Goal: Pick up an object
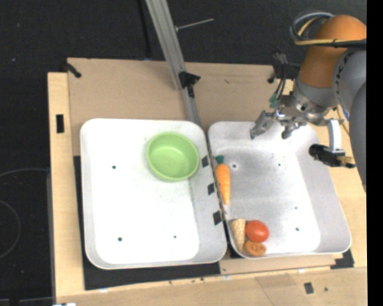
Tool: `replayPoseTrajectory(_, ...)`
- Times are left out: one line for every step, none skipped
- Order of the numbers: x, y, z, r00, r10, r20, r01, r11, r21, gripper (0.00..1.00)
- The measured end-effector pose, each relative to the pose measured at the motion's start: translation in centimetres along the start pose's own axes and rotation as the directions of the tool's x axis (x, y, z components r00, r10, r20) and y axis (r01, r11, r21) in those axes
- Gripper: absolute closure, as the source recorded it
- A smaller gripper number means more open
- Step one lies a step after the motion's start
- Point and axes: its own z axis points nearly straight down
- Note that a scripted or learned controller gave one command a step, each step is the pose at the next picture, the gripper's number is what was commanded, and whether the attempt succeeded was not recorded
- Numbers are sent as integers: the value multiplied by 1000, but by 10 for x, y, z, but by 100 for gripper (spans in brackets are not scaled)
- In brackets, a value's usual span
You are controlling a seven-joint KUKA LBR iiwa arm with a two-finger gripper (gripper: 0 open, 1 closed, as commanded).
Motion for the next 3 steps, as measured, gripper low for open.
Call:
replayPoseTrajectory(-6,-9,49,1000,3,0,-3,1000,0,0)
replayPoseTrajectory(-8,-7,34,1000,3,3,-3,1000,-9,100)
replayPoseTrajectory(-12,-4,-11,1000,4,0,-4,1000,-10,100)
